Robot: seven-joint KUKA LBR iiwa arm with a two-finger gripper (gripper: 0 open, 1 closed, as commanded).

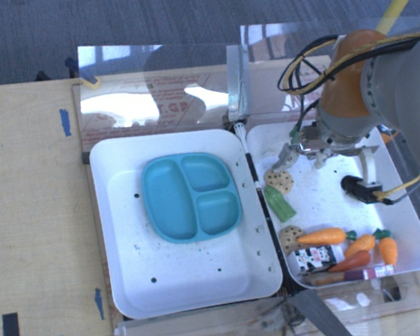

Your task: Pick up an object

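wooden counter (38,243) under two white bins. green wedge (280,204) just below-left of claw (306,149), flat on right bin (407,212) floor; probably light, stiff, slick, best pinched across narrow sides. claw hovering, spread or shut: cannot tell. cookie (279,181) nearer, carrots (322,237) farther below.

We saw our grey arm (401,96) reaching in from the right, its orange band (350,72) above the wrist and black cables looping over it. Our gripper (304,153) hung low, pointing left and downward, its fingers (286,157) slightly parted with nothing between them.
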